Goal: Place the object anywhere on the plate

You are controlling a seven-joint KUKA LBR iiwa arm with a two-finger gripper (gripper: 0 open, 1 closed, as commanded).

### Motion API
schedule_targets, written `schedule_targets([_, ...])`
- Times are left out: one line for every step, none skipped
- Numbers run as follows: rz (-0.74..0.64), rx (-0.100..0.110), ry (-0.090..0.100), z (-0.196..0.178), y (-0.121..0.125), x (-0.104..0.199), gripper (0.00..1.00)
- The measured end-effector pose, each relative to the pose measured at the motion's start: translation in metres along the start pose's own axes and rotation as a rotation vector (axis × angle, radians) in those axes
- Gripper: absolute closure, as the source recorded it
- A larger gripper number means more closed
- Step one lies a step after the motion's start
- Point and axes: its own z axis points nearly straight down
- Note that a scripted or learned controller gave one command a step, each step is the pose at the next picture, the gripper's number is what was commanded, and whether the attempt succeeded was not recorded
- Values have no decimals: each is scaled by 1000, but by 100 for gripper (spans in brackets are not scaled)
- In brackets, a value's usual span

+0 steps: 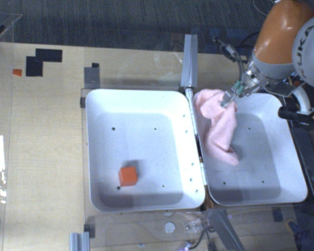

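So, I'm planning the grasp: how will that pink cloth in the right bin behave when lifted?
The pink cloth is probably floppy: it hangs in folds from the gripper and bunches at its lower end. It looks light and thin, so it may drape and swing. Its corner lies over the right bin edge, so it might snag there.

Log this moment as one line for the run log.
gripper: at pink cloth, cloth draped in right bin | orange block: left bin

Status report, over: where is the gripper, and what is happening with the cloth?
Gripper over right bin, at top of pink cloth. Cloth hangs lifted, lower end on bin floor. Orange block sits in left bin, apart.
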Motion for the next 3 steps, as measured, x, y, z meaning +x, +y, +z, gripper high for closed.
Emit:
schedule_targets([-7,0,0,-15,3,0,100])
schedule_targets([-411,-2,1,-16,25,43,100])
schedule_targets([-811,-3,2,-8,35,92,100])
